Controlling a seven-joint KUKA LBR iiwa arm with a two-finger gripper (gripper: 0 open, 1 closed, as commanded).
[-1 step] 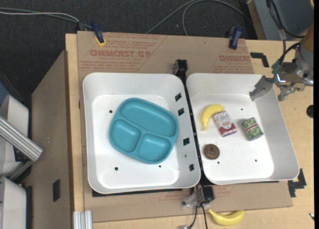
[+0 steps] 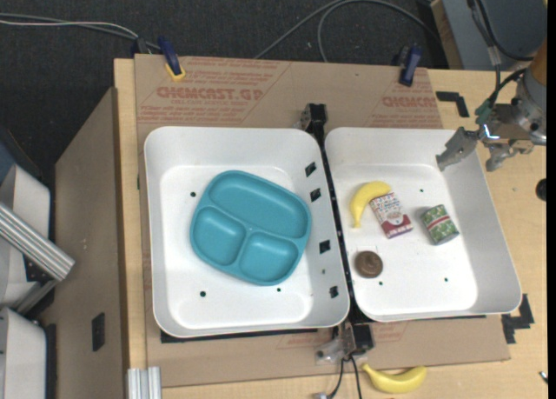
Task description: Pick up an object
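Two white bins side by side on a cardboard-covered bench. Left bin point(image 2: 165, 215): a teal divided plate point(image 2: 250, 227). Right bin point(image 2: 486, 275): yellow banana point(image 2: 368, 199), red-and-white small box point(image 2: 390, 215) just right of it, green packet point(image 2: 440, 224) farther right, brown round object point(image 2: 369, 264) nearer. Gripper point(image 2: 476, 147) over the right bin's far right corner, fingers spread, nothing between them. Second banana point(image 2: 398, 378) at the bench's near edge.

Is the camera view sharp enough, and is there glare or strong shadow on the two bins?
In the camera view the white bins look bright but not washed out. The teal divided plate, banana and small green packet are fairly sharp, with soft, short shadows. The gripper at the right bin's upper corner is less crisp.
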